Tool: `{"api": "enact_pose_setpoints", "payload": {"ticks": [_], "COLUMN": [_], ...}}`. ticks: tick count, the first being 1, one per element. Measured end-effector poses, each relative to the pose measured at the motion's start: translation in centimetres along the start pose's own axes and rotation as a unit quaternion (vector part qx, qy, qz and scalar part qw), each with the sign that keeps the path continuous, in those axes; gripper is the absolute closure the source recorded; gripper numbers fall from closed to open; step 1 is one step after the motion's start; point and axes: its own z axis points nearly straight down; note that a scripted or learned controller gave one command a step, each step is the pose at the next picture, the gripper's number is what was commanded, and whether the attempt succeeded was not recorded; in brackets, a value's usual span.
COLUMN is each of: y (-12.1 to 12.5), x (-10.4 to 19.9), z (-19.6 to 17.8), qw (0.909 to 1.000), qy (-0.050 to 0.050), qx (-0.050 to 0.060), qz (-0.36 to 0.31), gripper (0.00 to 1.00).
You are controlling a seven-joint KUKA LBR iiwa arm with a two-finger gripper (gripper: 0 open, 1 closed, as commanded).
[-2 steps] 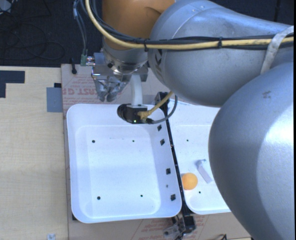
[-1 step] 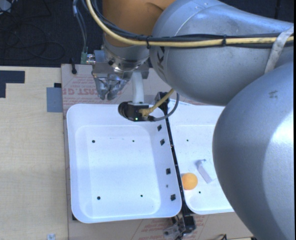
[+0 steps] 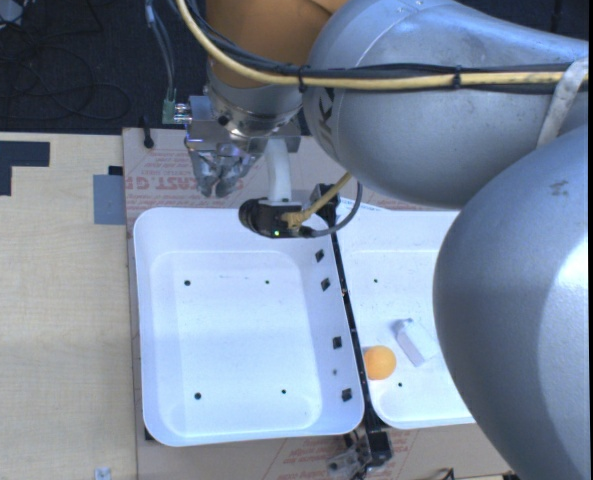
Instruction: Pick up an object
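Observation:
An orange ball lies in the right bin, near its left wall and toward the front. Right beside the ball rests a small pale block, lying at a slant. My gripper hangs over the back rim of the left bin, above the cardboard behind it. It is far from both objects. I see nothing in the gripper. The big grey arm covers the right part of the right bin.
A black fitting with a yellow cable sits at the back corner between the bins. A black divider strip runs between them. Cardboard lies under the bins, and the wooden bench spreads to the left.

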Motion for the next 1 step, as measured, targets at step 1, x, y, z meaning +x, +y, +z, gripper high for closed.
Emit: {"api": "enact_pose_setpoints", "payload": {"ticks": [1], "y": [-1.68], "x": [0.05], "z": [13.41], "qw": [0.9999], "qy": [0.002], "qx": [0.0], "qz": [0.011], "gripper": [1.0]}}
